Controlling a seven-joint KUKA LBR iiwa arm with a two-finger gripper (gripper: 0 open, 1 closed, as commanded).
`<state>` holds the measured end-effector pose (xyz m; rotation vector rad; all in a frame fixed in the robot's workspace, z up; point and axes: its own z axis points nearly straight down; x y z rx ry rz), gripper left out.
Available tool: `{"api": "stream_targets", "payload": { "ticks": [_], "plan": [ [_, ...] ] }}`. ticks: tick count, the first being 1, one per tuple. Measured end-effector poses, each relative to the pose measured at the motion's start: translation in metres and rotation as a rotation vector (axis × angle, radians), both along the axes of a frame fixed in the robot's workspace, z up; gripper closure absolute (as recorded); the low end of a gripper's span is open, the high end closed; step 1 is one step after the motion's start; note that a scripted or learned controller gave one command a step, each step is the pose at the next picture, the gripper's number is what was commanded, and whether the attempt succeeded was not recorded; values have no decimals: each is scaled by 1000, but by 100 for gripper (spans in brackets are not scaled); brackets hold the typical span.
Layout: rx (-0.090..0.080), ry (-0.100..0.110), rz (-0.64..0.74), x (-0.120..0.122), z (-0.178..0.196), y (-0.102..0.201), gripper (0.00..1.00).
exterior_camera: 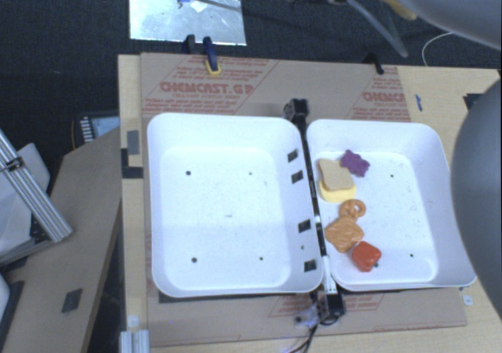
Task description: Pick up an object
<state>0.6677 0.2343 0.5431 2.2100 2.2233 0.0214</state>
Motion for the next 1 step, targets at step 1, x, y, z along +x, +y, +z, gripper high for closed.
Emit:
{"api": "stream_targets", "payload": {
  "ticks": [1],
  "plan": [
    [-10, 29, -6, -3, -291, -1, 100]
  ]
}}
